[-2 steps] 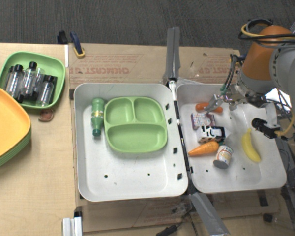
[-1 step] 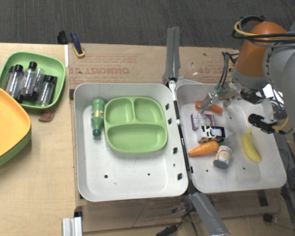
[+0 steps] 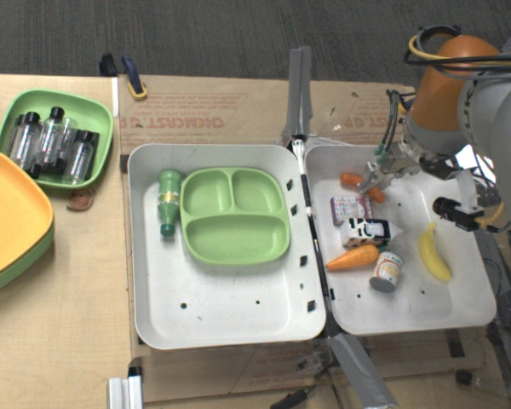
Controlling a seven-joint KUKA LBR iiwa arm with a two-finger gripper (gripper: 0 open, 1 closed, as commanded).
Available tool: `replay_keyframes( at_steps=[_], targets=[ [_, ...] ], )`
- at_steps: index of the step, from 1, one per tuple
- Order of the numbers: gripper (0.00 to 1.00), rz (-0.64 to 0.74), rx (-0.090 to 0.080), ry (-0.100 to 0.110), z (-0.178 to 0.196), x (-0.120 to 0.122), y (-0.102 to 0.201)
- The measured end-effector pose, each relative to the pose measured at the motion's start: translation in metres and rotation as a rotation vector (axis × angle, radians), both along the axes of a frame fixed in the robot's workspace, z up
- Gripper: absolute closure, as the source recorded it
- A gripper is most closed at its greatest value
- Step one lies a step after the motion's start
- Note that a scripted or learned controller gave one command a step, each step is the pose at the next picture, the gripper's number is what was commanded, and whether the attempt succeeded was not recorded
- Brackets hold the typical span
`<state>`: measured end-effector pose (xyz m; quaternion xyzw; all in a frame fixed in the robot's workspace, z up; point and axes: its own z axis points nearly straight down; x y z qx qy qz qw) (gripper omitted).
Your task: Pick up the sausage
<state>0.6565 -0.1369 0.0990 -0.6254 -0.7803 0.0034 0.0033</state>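
The gripper (image 3: pixel 376 175) hangs over the far-left part of the right bin (image 3: pixel 460 313), and whether it is released or clenched cannot be told from this slanted view. The sausage (image 3: pixel 358 182), a small orange-red piece, lies right at its tip, showing partly to the left and partly just below, with its long axis running roughly left to right and tilted slightly down to the right. Judged from this, the pick turns on straddling that axis crosswise.
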Motion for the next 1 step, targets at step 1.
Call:
replay_keyframes(
  at_steps=[1],
  targets=[
    [1.0, -0.161, -0.001, -0.009, 0.1111, 0.0024, 0.0431]
  ],
)
